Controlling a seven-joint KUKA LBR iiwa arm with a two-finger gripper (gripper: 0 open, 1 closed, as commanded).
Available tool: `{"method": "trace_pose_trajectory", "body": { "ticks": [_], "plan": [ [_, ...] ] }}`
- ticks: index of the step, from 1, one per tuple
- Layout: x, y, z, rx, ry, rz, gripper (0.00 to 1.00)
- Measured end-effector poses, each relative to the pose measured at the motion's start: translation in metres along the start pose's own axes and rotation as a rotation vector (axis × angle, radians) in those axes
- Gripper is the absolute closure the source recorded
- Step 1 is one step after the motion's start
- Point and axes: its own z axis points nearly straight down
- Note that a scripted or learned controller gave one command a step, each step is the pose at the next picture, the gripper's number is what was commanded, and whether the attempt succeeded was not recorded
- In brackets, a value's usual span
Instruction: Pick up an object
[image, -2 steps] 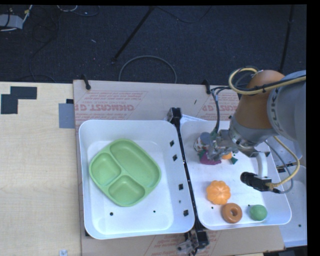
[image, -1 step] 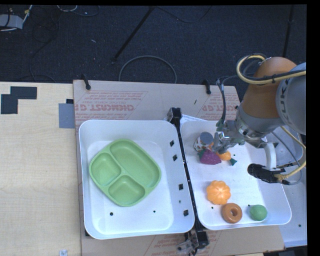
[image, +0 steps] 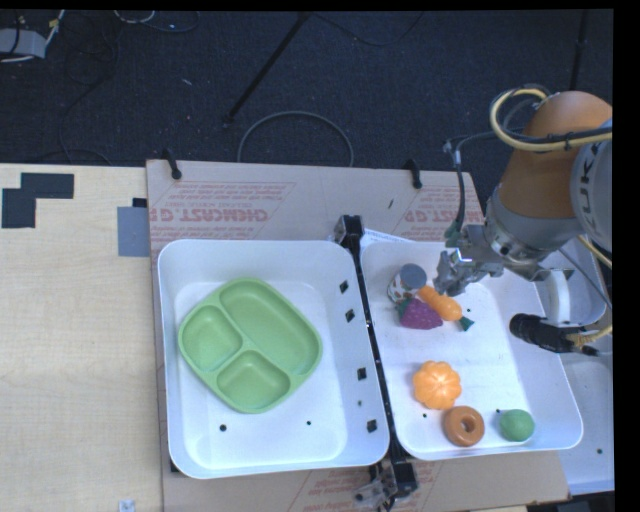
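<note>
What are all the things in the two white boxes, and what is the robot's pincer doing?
Bins: 2, white, side by side on the bench.
Divided plate: 1, green, in the left bin.
Carrot: 1, orange, right bin, far end.
Purple fruit: 1, purple, touching the carrot.
Grey object: 1, grey, beside the purple fruit.
Pumpkin: 1, orange, middle of right bin.
Doughnut: 1, brown, right bin, near edge.
Green fruit: 1, green, beside the doughnut.
Arm: 1, grey and orange, reaching from the right.
Pincer: 1, dark, just above the carrot.
</note>
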Motion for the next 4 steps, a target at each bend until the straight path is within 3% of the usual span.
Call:
{"method": "trace_pose_trajectory", "body": {
  "ticks": [3, 4],
  "plan": [
    [0.134, -0.060, -0.014, 0.008, 0.002, -0.004, 1.00],
    [0.182, -0.073, 0.002, 0.008, 0.001, -0.003, 1.00]
  ]
}}
